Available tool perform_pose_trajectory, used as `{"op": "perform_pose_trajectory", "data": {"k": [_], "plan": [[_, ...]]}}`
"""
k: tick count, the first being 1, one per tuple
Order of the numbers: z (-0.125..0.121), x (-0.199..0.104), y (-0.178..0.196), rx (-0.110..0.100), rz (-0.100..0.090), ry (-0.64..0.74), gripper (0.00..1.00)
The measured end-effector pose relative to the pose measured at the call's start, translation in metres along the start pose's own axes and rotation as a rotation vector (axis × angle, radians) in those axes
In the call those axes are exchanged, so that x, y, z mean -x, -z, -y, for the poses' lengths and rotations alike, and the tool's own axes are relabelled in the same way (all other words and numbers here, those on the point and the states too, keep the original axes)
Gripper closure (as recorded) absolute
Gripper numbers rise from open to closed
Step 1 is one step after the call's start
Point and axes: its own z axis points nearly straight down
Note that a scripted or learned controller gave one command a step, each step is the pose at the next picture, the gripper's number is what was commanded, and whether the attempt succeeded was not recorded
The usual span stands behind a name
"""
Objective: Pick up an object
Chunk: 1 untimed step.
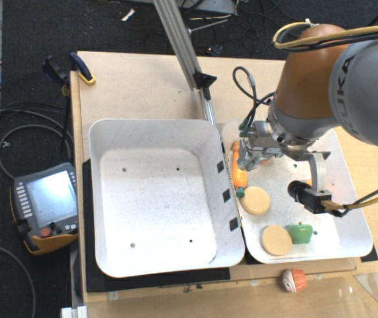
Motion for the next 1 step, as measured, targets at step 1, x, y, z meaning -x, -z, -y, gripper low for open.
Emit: {"op": "perform_pose_trajectory", "data": {"k": [1], "plan": [[-0.0015, -0.0513, -0.0138, -0.003, 0.001, 0.000, 1.00]]}}
